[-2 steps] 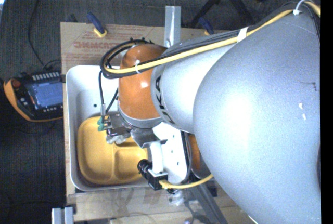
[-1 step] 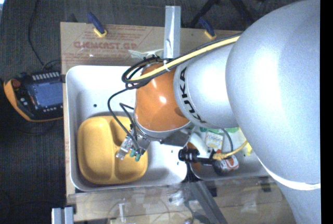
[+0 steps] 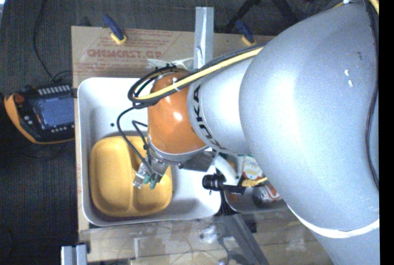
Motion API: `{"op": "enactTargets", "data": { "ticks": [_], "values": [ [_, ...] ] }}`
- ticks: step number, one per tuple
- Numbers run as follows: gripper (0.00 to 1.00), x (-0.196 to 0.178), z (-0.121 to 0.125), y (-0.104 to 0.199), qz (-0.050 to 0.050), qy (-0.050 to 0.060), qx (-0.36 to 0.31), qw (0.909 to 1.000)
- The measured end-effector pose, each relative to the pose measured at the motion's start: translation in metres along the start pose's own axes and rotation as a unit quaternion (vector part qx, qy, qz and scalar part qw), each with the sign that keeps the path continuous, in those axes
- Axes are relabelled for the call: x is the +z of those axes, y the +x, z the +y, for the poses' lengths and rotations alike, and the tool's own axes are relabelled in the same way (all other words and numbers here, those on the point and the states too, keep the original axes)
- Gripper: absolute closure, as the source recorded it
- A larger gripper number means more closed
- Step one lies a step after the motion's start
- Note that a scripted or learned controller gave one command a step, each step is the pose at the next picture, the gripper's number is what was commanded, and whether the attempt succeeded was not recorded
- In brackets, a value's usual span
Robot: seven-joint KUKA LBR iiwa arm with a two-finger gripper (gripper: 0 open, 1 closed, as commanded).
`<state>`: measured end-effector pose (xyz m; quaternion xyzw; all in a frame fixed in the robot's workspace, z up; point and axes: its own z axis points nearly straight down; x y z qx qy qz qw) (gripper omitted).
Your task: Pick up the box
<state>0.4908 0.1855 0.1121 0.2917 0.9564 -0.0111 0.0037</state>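
Note:
A large yellow rounded box-like container (image 3: pixel 117 174) lies in the front left of the left white bin (image 3: pixel 92 98). My gripper (image 3: pixel 146 181) hangs over the container's right part, close to or touching its surface. The grey arm and its orange band (image 3: pixel 175 119) cover the bin's right side and most of the right bin. Nothing shows held in the gripper.
In the right bin, a small printed packet (image 3: pixel 250 166) and a dark brown thing (image 3: pixel 268 194) peek out under the arm. An orange teach pendant (image 3: pixel 43 115) lies left of the bench. Blue clamps (image 3: pixel 114 27) hold the cardboard base at the back.

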Motion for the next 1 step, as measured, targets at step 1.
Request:
{"op": "enactTargets", "data": {
  "ticks": [1],
  "values": [
    [1.00, 0.0011, 0.0091, -0.0050, -0.003, 0.005, 0.034, 0.9994]
  ]
}}
